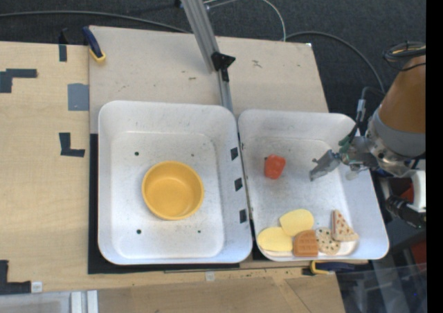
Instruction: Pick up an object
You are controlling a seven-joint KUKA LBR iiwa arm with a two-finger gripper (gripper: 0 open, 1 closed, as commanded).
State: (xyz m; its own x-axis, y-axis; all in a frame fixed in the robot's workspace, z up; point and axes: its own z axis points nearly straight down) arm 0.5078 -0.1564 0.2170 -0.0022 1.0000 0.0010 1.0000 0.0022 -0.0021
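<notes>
Yellow bowl (pixel 173 190) in left bin (pixel 114 119); red block (pixel 275 167) and food toys (pixel 308 234) in right bin (pixel 291 121), gripper (pixel 331 163) above.

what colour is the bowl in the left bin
Yellow. The bowl shows clearly in the camera view, sitting near the middle of the left bin.

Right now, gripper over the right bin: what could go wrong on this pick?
1. The gripper sits apart from the red object; closing here likely grabs nothing.
2. The food pieces lie packed together against the right bin front wall; a grasp there may catch several or hit the wall.
</notes>
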